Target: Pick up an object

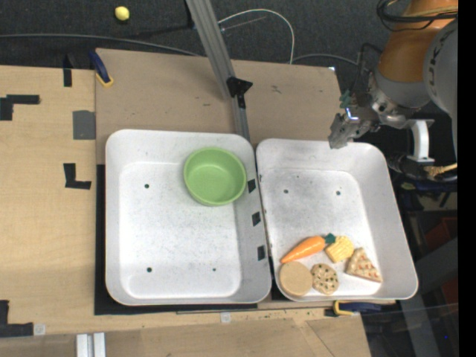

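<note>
- Jaws [339,138] on the grey arm with the orange band hang at the far rim of the right-hand shallow white bin [387,192], near its far right corner; whether they stand wide or narrow cannot be told, as they appear only as a small dark shape, and nothing is seen between them.
- Toy food lies crowded in that bin's near right corner: an orange plastic carrot with a green top [303,248], a yellow corn piece [340,248], a triangular pizza slice [363,265], a tan round disc [294,279] and a chip-studded cookie [324,277], each touching or just beside its neighbour.
- Most of the right bin's floor, from the jaws down to the food, lies open.
- A round green plastic bowl [215,175] sits upright in the left-hand white bin [119,222], near its far rim and towards the shared edge.
- Both bins touch side by side on the wooden desk [44,222].
- Lettering on the arm's grey casing is probably a brand, but unreadable.
</note>
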Robot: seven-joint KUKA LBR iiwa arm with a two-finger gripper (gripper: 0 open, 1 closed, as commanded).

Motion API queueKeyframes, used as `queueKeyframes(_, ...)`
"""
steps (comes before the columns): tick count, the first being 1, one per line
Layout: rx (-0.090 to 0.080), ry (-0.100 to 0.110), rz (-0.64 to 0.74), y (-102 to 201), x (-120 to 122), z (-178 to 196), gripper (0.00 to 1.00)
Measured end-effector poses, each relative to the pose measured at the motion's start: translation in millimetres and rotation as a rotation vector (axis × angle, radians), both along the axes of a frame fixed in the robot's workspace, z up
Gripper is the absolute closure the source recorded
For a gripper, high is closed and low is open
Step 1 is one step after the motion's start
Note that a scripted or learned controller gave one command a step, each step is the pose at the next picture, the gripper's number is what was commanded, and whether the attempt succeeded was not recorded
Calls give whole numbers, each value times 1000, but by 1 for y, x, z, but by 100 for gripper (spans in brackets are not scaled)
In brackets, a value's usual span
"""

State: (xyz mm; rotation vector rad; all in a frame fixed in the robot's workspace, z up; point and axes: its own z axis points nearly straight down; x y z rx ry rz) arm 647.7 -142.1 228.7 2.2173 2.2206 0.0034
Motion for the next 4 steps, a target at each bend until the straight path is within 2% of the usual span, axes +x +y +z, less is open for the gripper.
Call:
queueKeyframes(1,2,7,3,50,-16,-2,100)
queueKeyframes(2,3,7,6,110,-22,-11,100)
queueKeyframes(3,3,7,5,155,-24,-13,100)
queueKeyframes(4,2,8,6,210,-38,-16,100)
